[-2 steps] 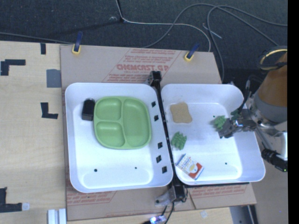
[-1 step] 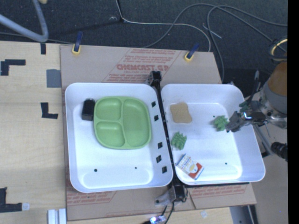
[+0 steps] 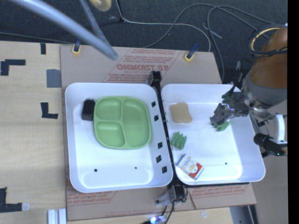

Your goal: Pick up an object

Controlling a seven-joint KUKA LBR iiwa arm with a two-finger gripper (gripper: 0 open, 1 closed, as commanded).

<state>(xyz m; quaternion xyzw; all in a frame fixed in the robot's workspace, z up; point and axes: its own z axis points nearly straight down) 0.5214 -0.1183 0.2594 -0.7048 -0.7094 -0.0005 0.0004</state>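
Note:
My gripper [image 3: 219, 121] hangs over the right part of the right bin [image 3: 233, 169], reaching in from the right. A small green object [image 3: 224, 125] sits between its fingertips, and the fingers are shut on it. Loose on the right bin's floor lie a tan sponge-like piece [image 3: 180, 113], a green leafy toy [image 3: 179, 140] and a small white and red packet [image 3: 190, 167]. All three lie well to the left of the gripper.
The left bin [image 3: 79, 171] holds a green divided plate [image 3: 123, 122] and a small black block [image 3: 88, 109] by its left edge. A black divider with clips [image 3: 161, 125] runs between the bins. Cables trail behind the bins.

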